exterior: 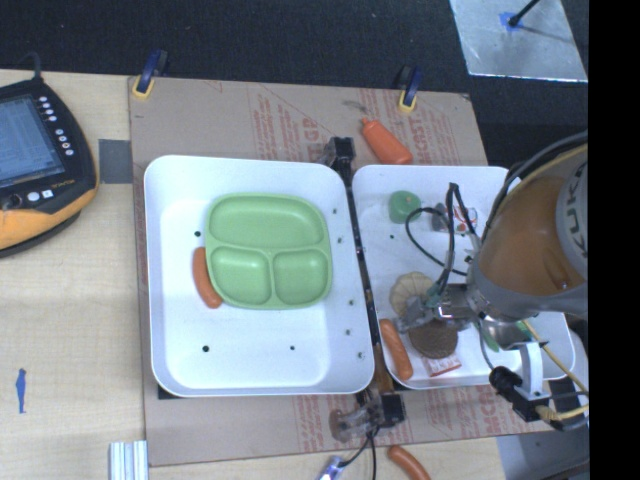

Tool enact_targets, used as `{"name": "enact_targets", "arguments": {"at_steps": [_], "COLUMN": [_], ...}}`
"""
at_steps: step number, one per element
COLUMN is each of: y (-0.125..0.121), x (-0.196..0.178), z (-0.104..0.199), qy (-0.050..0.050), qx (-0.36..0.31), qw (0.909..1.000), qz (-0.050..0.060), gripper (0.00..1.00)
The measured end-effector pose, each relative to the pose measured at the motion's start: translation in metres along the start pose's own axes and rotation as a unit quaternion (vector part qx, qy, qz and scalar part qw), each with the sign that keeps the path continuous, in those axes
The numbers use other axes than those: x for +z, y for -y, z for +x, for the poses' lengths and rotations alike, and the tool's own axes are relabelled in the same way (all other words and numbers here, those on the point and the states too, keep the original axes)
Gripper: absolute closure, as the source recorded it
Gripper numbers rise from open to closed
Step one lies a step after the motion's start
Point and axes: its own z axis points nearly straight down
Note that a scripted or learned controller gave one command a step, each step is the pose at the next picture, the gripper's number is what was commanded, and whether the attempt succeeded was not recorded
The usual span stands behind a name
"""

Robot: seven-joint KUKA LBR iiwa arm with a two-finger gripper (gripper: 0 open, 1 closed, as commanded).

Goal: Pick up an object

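Camera view: gripper low in the right bin, lower right of frame, over a flat brown disc; whether it grips, I cannot tell; disc looks light, stiff, thin; pinch its edge.

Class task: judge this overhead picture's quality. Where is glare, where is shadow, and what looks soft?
Camera view: even light; the left bin glares almost featureless white; the green plate casts a faint shadow; the arm looks soft and darkens the right bin beneath it.
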Motion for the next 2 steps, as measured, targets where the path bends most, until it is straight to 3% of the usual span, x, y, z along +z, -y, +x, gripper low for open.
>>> {"name": "enact_targets", "arguments": {"at_steps": [1, 2], "y": [-0.001, -0.043], "x": [-0.010, -0.101], "z": [-0.001, 0.038], "qy": [0.001, 0.000], "qx": [-0.003, 0.001], "qw": [1.0000, 1.0000], "qz": [0.000, -0.002], "gripper": [1.00, 1.00]}}
